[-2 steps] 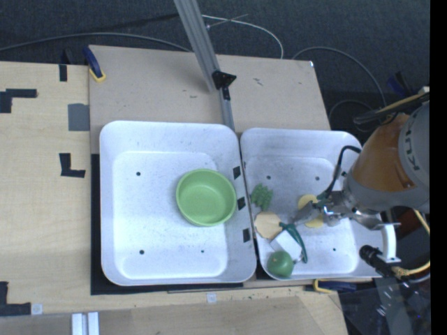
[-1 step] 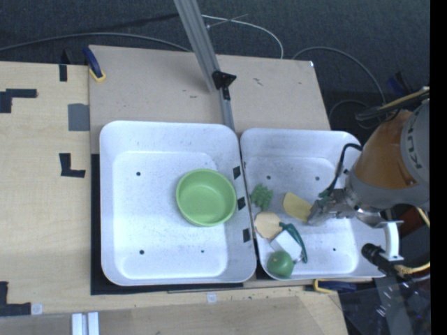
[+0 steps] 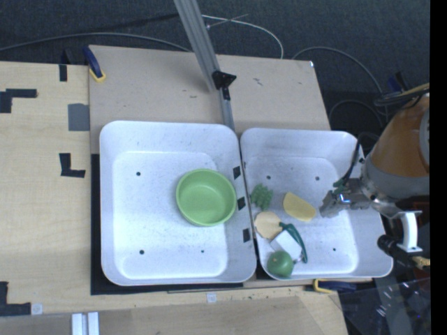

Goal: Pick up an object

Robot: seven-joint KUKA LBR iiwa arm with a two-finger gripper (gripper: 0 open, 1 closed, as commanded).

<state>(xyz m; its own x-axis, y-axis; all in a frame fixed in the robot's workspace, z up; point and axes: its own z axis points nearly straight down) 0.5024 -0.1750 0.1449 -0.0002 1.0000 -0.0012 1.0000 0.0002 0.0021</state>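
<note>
The right bin [image 3: 328, 149] holds several small objects. A yellow wedge [image 3: 299, 206] lies near its middle. A small dark green leafy piece [image 3: 262, 196] sits to the left of it by the bin's left wall. Below them are a tan round piece [image 3: 267, 224], a white item with a green strap [image 3: 290, 241] and a green ball [image 3: 281, 263]. My gripper [image 3: 334, 204] hangs low over the right bin, just right of the yellow wedge and close to it. Nothing is visibly held.
A green bowl [image 3: 205, 197] sits in the left bin [image 3: 133, 145]. A grey pole [image 3: 199, 37] slants down to the divider between the bins. The arm's orange band [image 3: 401, 149] stands over the right bin's right edge. Cables lie on the dark floor beyond.
</note>
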